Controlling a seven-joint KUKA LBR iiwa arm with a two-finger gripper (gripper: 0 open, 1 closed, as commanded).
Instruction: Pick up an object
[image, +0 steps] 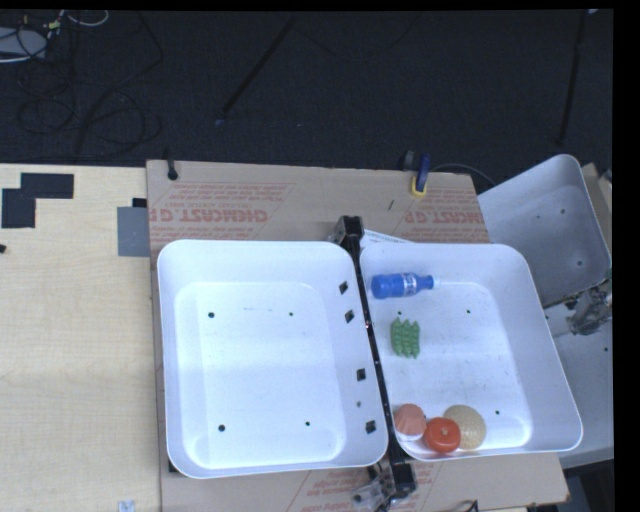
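Nearest, at 6 o'clock in the right bin (548, 400), three small things crowd the front wall: a pink-and-white piece (408, 420), a red ball (442, 435) and a tan ball (467, 424). They touch one another, and the red ball sits against the wall.

Farther back, at 9 o'clock in that bin, a small green knobbly piece (405, 338) lies alone, near the divider. Beyond it, at 11 o'clock, a blue bottle (400, 285) lies on its side, cap pointing to 3 o'clock. The left bin (180, 300) sits beside it, at 9 o'clock from the right one. Both bins rest on cardboard (280, 205).

Any of these five could be the thing to pick. I cannot tell the gripper's state, whether wide or narrow or holding something.

Likely risks:
- A grab at the front cluster may catch two things at once, or strike the bin wall, because they are packed so tightly.
- The balls may roll away when nudged.
- The bottle may roll or squirt sideways if pinched off-centre.
- The green piece lies low, so a closing grip may pass over it.
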